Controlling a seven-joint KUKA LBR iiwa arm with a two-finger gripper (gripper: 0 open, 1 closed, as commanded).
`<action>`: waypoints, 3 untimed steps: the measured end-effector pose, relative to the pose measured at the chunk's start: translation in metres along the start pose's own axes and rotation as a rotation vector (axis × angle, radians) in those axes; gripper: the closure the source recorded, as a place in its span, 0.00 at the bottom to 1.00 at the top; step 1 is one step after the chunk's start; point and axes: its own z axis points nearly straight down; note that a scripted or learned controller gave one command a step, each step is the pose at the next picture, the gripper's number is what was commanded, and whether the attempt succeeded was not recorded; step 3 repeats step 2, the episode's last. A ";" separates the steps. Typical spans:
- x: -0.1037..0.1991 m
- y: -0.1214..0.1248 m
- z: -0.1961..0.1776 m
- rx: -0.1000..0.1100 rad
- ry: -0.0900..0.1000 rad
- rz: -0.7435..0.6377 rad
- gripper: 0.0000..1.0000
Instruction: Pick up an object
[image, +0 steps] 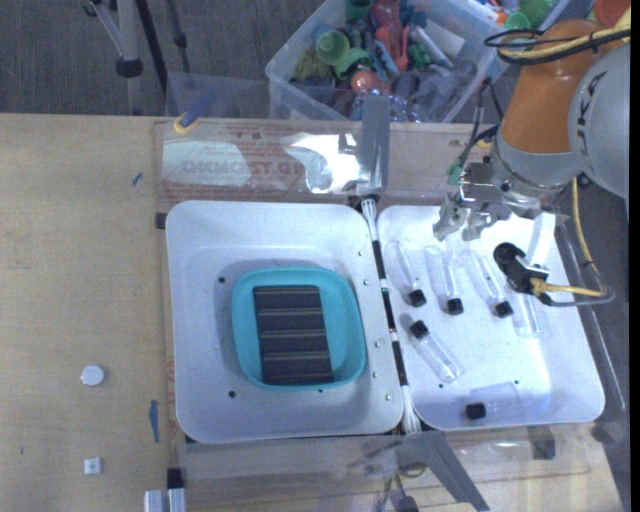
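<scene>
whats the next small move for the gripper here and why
Probably a short descent. The gripper hovers at the far side of the right bin, just above the upper ends of the clear black-capped vials, with nothing visibly between its fingers. Lowering onto the nearest vial looks like the most direct way to attempt a pick.

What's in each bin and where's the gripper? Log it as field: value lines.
left bin: teal tray holding a dark ribbed block
right bin: several clear vials with black caps, lying flat and scattered, e.g. one near the centre and one at the front edge
gripper: over the rear of the right bin, above the vials
arm: enters from the right, orange band visible
held object: none seen
behind bins: clear tub of mixed toys
</scene>
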 end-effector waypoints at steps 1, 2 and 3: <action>0.001 0.001 -0.010 -0.003 -0.002 -0.003 1.00; 0.029 0.035 0.003 0.000 0.000 0.090 1.00; 0.029 0.035 0.003 0.000 0.000 0.090 1.00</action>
